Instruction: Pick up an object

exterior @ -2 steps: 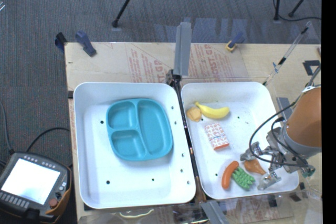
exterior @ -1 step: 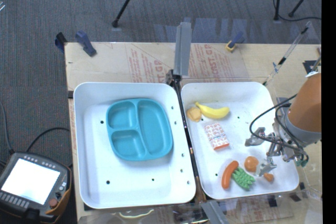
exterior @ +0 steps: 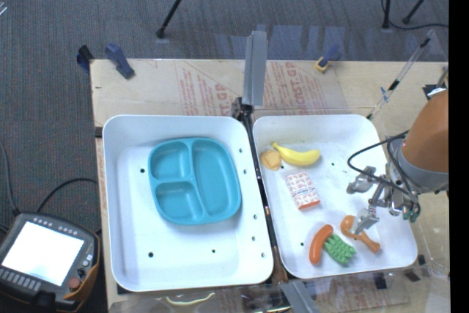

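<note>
Currently, left to right, a blue divided plate is seen in the left bin, while in the right bin the gripper, its claw state indiscernible, is poised over the carrot, which could be nudged aside.

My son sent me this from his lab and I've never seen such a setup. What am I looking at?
It is one photo from a camera fixed above a bench, looking down at a slant. A robot arm reaches in from the right; its gripper hangs low over the right white bin, close above a carrot. That bin also holds a banana, a small carton, a sausage and a green toy. The left bin holds a blue divided plate.
</note>
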`<state>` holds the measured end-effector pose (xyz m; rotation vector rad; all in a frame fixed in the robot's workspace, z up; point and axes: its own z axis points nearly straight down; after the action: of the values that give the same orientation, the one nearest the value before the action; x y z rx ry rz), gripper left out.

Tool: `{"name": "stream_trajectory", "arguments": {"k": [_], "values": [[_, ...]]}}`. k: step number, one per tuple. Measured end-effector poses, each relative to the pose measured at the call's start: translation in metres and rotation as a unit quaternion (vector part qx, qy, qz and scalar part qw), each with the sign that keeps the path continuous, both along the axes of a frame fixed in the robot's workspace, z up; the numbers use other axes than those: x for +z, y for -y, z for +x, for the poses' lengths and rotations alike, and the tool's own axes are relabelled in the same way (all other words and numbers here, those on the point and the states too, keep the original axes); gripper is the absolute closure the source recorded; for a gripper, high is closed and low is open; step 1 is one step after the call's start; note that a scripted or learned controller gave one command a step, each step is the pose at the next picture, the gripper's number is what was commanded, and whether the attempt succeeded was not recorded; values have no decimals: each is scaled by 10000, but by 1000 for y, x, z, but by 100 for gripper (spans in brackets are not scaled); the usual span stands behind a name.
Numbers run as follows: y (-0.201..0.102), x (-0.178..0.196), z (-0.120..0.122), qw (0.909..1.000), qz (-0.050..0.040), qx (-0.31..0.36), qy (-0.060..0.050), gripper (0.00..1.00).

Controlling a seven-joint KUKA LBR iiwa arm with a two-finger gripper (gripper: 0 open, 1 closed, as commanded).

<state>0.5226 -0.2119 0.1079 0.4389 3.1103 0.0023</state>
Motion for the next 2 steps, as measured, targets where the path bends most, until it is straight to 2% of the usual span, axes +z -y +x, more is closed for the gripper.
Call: {"name": "stream_trajectory", "arguments": {"k": [1,2], "values": [[-1,-21,61,9976,2,-694,-3,0],[-40,3,-19,9998,0,174,-1,0]]}}
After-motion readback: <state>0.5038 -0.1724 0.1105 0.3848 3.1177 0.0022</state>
